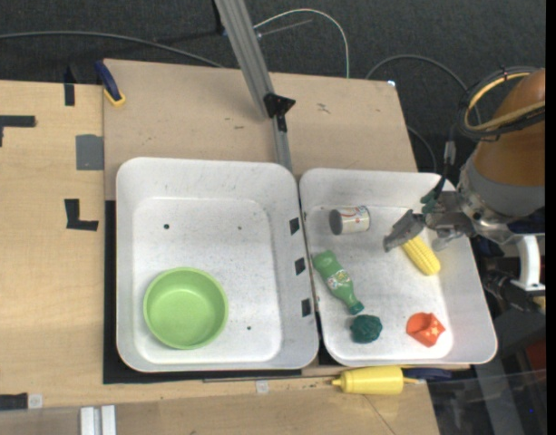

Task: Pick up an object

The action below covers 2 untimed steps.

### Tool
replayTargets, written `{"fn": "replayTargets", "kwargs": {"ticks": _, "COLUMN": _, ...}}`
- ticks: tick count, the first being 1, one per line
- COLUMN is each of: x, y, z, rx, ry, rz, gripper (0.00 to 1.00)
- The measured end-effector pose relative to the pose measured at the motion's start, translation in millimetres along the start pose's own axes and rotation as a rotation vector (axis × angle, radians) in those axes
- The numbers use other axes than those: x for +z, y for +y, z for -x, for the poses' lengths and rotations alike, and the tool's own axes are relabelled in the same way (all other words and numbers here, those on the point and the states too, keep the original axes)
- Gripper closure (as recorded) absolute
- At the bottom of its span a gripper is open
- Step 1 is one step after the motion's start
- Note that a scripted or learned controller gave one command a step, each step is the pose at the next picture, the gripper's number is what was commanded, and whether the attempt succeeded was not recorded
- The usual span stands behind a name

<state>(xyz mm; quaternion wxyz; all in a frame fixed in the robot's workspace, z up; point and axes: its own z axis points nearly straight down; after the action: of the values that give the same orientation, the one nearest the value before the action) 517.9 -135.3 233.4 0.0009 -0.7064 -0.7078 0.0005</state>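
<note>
So on my feed the arm (504, 152) is reaching in from the right over the right-hand bin (459, 333), and the gripper (406, 236) is hanging low near the bin's right side. From what I can see its fingers are spread apart with nothing between them, one dark finger (400, 232) poking left toward the middle of the bin. Right beside it, just below and to the right, is a yellow corn cob (422, 255) lying at a slant, looks close enough to be touching but I honestly can't tell. A little silver can (350, 219) lies on its side to the left of the gripper. Further down there's a green bottle (337, 281) lying tilted, a dark green lump (365, 328) near it, and a red piece (424, 328) at the lower right. The left bin (205, 188) has a green bowl (185, 308) in its lower left corner.
</note>
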Motion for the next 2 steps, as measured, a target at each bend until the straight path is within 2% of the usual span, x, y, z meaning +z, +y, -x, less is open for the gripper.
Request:
{"fn": "replayTargets", "kwargs": {"ticks": 1, "x": -0.1, "y": 0.0, "z": 0.2, "rx": 0.000, "ry": 0.000, "rz": 0.000, "gripper": 0.00}}
{"fn": "replayTargets", "kwargs": {"ticks": 2, "x": 49.9, "y": -10.7, "z": -0.6, "rx": 0.002, "ry": 0.000, "rz": -0.005, "gripper": 0.00}}
